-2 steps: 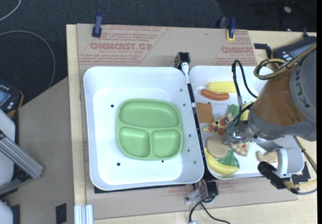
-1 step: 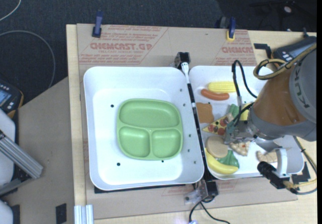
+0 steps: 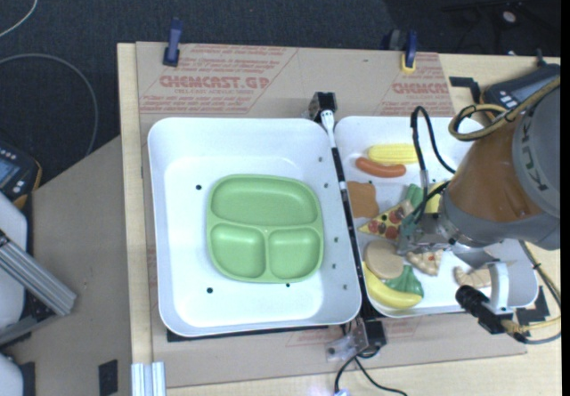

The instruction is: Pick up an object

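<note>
Where gripper point(image 3: 417, 238) hovers, state unclear, pizza slice point(image 3: 388, 223) just beside, right bin point(image 3: 356, 132)

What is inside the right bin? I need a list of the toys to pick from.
The right bin holds toy food: corn, a sausage, a pizza slice and a banana. The arm covers the bin's right part, so anything under it is hidden.

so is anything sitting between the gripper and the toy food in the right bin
Nothing visible does. The gripper is already down among the toy food in the right bin, with pieces crowded close on every side.
</note>
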